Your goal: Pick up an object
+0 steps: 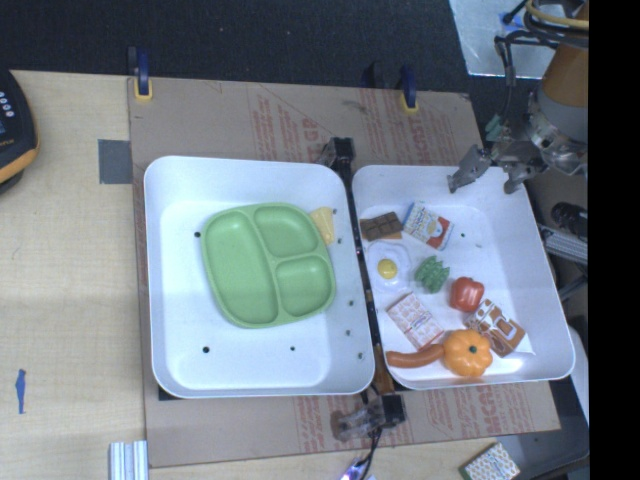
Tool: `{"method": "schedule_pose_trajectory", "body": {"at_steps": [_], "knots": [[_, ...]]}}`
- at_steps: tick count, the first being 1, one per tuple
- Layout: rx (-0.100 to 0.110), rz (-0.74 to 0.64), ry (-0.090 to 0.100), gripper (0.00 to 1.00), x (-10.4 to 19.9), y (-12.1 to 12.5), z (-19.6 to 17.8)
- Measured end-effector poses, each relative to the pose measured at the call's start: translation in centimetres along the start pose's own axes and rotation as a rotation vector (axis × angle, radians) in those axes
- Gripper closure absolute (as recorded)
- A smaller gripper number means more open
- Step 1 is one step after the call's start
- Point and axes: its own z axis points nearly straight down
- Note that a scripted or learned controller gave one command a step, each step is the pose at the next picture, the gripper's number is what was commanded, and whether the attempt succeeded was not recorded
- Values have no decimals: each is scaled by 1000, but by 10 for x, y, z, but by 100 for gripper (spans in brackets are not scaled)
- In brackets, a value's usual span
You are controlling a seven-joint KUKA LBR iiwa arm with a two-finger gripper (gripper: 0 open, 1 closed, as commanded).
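Pincer (492,175): at the upper right, over the far rim of the right bin (520,368); two dark fingers splayed apart, released, nothing between them. Arm's orange band (565,76) sits above and to the right of it.

Right bin, contents, all below the pincer and apart from it:
- small red-and-white carton (427,225), nearest item, just below and left of the pincer, lying tilted
- brown chocolate-like bar (381,227), left of the carton, near the bin's inner wall
- fried egg toy (387,266), lower left of the pincer, under the brown bar
- green leafy vegetable toy (432,274), straight down from the carton, just beside the egg
- red pepper toy (466,294), down from the pincer, right of the green piece
- pale pink packet (412,318), lower still, below the egg
- brown-and-white wrapper (496,328), well below the pincer, close to the red pepper
- orange pumpkin toy (467,354), farthest down, near the bin's near rim
- reddish sausage toy (412,356), touching the pumpkin's left side

Left bin (175,268), well to the pincer's left:
- green divided plate (268,263), three compartments, centre of bin
- yellow piece (323,223), at the plate's upper right edge, partly hidden; kind cannot be told

Bench: cardboard sheet (250,118) under both bins, blue clamps (142,73) at its far edge
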Motion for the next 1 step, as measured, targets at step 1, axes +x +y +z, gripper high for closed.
{"method": "schedule_pose_trajectory", "body": {"at_steps": [1], "knots": [[9, 2, 3, 0, 29, -55, 142]]}}
